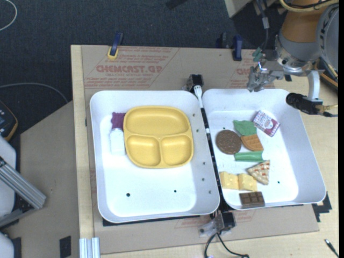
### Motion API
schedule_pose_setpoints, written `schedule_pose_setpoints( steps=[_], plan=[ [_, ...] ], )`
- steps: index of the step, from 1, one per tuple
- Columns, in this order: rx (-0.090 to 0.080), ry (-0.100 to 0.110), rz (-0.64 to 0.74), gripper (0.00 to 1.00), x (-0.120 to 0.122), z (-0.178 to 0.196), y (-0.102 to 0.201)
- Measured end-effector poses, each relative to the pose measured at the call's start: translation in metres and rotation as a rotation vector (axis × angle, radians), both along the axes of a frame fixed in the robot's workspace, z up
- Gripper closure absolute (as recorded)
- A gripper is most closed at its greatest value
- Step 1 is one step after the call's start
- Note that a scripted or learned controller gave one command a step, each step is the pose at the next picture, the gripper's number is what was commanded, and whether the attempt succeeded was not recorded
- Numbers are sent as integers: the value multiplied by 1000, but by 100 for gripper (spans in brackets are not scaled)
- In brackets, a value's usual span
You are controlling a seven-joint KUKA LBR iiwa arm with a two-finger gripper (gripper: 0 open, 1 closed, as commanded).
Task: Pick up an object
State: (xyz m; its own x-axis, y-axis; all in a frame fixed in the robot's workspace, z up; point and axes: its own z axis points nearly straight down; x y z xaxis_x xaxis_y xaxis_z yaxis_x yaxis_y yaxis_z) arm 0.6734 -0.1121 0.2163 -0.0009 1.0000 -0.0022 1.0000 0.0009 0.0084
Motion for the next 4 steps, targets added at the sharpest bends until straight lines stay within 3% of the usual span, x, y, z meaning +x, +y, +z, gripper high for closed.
schedule_pose_setpoints(
  steps=[1, 2, 4],
  plan=[
    [1, 4, 0, 100, 1, 10, 0],
    [4, 13, 1, 100, -39, -1, 34],
    [4, 13, 2, 100, -121, 19, 102]
  ],
)
